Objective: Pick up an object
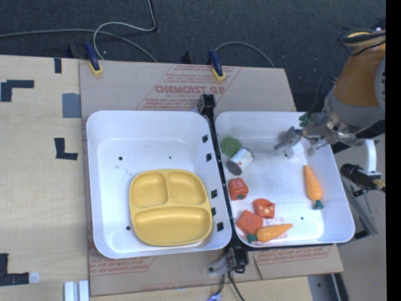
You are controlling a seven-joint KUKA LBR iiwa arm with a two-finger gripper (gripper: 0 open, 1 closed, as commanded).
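Observation:
The right bin [326, 234] holds several toy foods. An orange carrot [312, 184] lies near its right wall, and a second carrot [272, 232] lies at the front. A green broccoli [230, 146] and a white-grey cup [239, 160] sit by the left wall. Below them are a red pepper [237, 188], a red block [264, 207] and a red-orange piece [249, 221]. My gripper [289, 143] hangs over the bin's back right part, above and left of the first carrot. Its fingers point left and look open, with nothing between them.
The left bin [106, 137] holds a yellow divided plate [169, 207]. A black divider clip [207, 102] sits between the bins at the back. Blue clamps [94, 58] and cables lie behind the cardboard base.

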